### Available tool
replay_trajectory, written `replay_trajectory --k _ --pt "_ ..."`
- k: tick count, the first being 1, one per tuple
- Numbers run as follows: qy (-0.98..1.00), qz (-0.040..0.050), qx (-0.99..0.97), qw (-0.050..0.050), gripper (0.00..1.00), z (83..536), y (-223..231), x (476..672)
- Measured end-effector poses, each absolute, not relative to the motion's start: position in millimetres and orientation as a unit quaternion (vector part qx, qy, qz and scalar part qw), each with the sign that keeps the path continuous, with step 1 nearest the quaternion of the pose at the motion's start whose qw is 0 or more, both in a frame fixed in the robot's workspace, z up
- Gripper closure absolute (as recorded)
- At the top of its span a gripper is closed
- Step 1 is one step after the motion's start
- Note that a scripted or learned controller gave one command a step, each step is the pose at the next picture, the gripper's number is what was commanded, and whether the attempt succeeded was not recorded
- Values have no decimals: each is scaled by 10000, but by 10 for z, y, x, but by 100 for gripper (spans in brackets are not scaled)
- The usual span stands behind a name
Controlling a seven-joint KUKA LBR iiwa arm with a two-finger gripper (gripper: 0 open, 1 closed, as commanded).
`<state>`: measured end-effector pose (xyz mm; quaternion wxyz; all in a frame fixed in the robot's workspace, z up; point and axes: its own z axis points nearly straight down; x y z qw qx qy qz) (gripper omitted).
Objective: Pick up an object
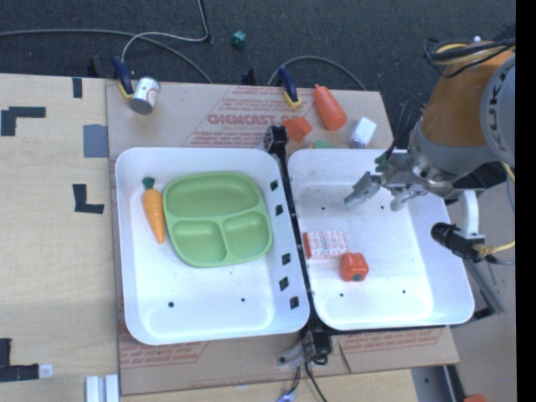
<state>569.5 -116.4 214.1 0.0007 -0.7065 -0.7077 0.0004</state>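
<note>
Gripper (378, 193) — jaws open, nothing held; orange pepper (354, 266) w/ green stem, right bin (419, 308).

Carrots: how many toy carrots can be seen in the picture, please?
2. One small carrot lies in the left bin, beside the green plate. One bigger carrot lies on the cardboard behind the right bin. The arm may hide others.

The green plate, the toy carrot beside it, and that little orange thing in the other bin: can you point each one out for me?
green plate (219, 218): camera view, on its middle divider.
toy carrot (154, 213): camera view, on its orange body.
small orange object (354, 266): camera view, on its top.
</note>
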Motion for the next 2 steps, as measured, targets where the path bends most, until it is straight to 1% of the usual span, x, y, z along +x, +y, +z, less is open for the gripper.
replay_trajectory --k 1,2 --pt "-7072 -2 -7070 10 0 859 -1135 4938" --pt "-7070 -4 -7073 -10 100 961 -1145 4948"
